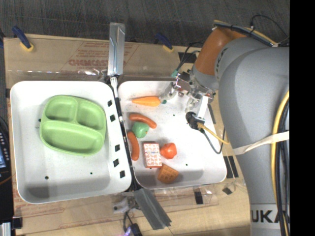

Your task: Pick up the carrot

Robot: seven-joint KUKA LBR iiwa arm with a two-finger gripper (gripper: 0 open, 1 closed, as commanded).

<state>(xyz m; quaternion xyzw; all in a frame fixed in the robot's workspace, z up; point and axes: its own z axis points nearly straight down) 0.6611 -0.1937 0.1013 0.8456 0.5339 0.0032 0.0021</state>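
Where bin wall point(147, 84) nears, carrot point(146, 101).

Bench point(59, 48) with brown cardboard top, two shallow white bins point(19, 146) side by side on it

Two bins side by side: left bin point(24, 132) holds a divided plate point(74, 124). Right bin point(206, 156) holds a carrot point(146, 101) at the far end, gripper point(170, 93) just right of its tip. Nearer: two sausages point(141, 119) point(133, 145), a small round piece point(140, 130) between them, then a carton point(151, 155), tomato point(168, 151), waffle point(167, 174).
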